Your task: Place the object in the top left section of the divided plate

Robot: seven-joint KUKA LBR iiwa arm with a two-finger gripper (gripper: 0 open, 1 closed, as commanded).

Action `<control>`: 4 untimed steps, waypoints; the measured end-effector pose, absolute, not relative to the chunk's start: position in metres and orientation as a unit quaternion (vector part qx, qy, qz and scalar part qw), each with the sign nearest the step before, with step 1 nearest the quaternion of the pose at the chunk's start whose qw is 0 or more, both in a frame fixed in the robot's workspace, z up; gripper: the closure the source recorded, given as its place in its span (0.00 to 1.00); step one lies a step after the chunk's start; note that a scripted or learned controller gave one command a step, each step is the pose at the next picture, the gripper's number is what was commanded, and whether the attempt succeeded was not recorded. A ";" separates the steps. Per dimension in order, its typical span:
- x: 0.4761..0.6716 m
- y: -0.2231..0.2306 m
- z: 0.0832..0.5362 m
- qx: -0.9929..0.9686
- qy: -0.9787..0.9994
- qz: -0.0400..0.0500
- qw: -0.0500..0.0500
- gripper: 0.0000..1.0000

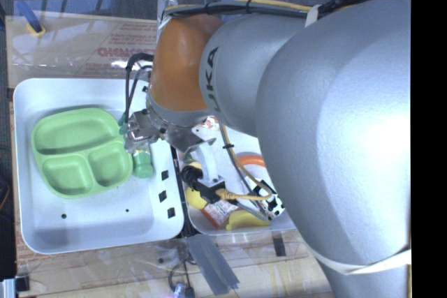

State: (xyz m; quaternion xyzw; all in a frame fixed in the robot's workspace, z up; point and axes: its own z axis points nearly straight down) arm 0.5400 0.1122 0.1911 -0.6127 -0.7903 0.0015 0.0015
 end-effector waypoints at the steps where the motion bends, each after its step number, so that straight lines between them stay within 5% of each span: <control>1: 0.509 0.111 0.245 -0.669 -0.743 0.001 0.000 1.00; 2: 0.509 0.111 0.245 -0.669 -0.743 0.001 0.000 0.00; 3: 0.476 0.195 0.303 -0.689 -0.724 0.000 0.001 0.00; 4: 0.475 0.196 0.312 -0.685 -0.728 0.002 0.001 1.00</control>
